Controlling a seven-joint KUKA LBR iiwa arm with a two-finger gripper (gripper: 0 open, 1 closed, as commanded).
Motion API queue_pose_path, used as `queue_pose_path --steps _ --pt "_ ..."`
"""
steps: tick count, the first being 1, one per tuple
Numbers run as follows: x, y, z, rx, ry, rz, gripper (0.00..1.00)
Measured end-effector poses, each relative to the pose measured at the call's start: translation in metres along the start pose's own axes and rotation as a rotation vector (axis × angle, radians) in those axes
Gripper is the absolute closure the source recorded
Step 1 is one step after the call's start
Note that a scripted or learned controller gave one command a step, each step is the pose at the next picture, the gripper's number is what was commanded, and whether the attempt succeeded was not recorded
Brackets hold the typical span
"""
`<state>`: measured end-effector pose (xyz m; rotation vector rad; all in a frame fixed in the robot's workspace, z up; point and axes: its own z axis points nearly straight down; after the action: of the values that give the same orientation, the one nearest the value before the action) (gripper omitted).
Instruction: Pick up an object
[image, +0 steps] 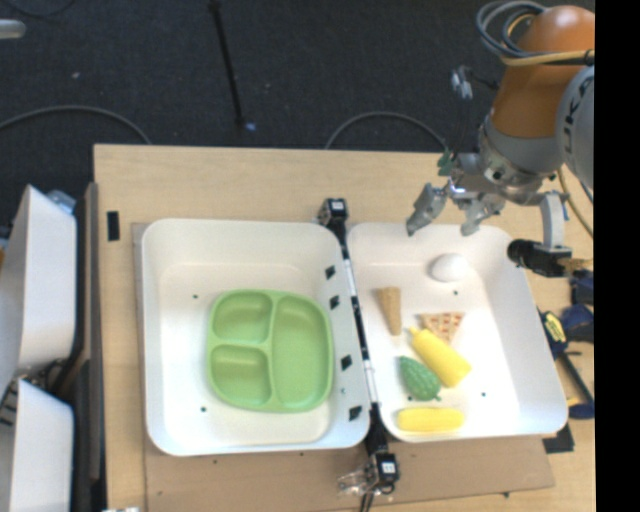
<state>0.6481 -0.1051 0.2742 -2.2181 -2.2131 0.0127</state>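
My gripper (447, 217) hangs above the far edge of the right bin (520, 300), fingers spread open with nothing between them. Below it in that bin lie a white egg-shaped object (449, 267), a tan cone (389, 307), a pizza slice (441, 324), a yellow corn cob (441, 357), a green bumpy vegetable (420, 379) and a yellow banana-like piece (430, 419). The white egg lies closest to the gripper, a little nearer the camera than the fingertips.
The left bin (170, 300) holds a green divided plate (271, 349). A black divider with clips (352, 320) runs between the bins. White boxes (40, 300) stand at the left of the bench. Cables and tools lie at the right edge (565, 330).
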Motion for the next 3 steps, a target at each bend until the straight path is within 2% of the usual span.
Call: queue_pose_path --steps 1,2,3 --pt "0.0 0.002 -0.008 -0.013 0.0 -0.001 0.0" --pt "-0.003 0.008 0.036 -0.009 -0.002 -0.001 0.0" --pt "-0.007 0.003 0.079 -0.009 -0.002 0.0 0.0"
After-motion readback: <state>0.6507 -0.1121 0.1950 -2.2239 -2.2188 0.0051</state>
